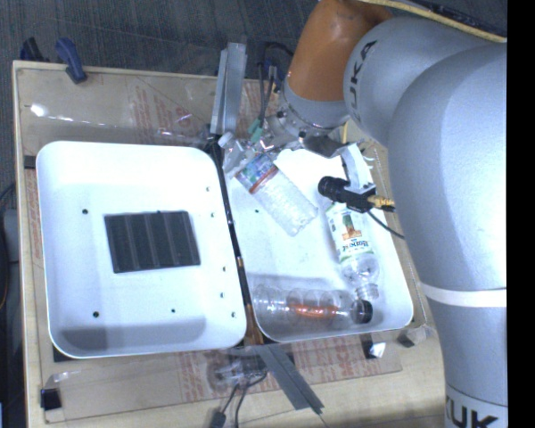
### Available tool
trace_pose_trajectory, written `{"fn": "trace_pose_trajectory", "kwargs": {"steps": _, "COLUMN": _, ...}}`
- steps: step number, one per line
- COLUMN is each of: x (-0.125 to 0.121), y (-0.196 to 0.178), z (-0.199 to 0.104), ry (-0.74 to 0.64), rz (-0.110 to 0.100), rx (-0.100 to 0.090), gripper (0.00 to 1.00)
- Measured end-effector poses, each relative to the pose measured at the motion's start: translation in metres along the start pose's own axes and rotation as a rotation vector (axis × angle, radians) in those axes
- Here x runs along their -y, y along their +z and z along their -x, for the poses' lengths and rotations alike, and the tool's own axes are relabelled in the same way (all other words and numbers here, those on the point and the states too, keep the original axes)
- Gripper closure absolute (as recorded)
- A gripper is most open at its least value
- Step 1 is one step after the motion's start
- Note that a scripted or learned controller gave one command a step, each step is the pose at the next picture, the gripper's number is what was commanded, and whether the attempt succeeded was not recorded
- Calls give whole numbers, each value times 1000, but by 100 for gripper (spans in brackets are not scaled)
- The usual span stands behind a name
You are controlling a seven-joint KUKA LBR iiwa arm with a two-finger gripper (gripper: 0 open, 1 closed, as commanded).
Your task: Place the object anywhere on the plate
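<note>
The tool (250,154) sits at a clear bottle (272,190); I cannot tell its grip. The slick bottle could slip before reaching the dark plate (152,241) beyond it.

Arm (428,150) body cut off at frame's right and bottom; its bulk hides right bin's (388,315) far corner. Bottle labels (350,234) too small to read.

The bench (116,377) carries two white bins: the left bin (62,239) toward its left edge, the right bin (397,306) touching it, and blue clamps (69,59) at its far left corner.
</note>
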State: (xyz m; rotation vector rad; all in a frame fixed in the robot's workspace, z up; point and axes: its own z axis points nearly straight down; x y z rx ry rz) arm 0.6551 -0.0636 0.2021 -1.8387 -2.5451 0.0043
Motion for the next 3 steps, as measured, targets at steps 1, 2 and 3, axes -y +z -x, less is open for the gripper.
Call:
{"fn": "trace_pose_trajectory", "kwargs": {"steps": 1, "x": 52, "y": 11, "z": -75, "ry": -321, "rz": -1, "rx": -2, "gripper": 100}}
{"fn": "trace_pose_trajectory", "kwargs": {"steps": 2, "x": 62, "y": 11, "z": -171, "ry": -353, "rz": 0, "rx": 0, "gripper": 100}}
{"fn": "trace_pose_trajectory", "kwargs": {"steps": 3, "x": 62, "y": 11, "z": -170, "ry": -351, "rz": 0, "rx": 0, "gripper": 0}}
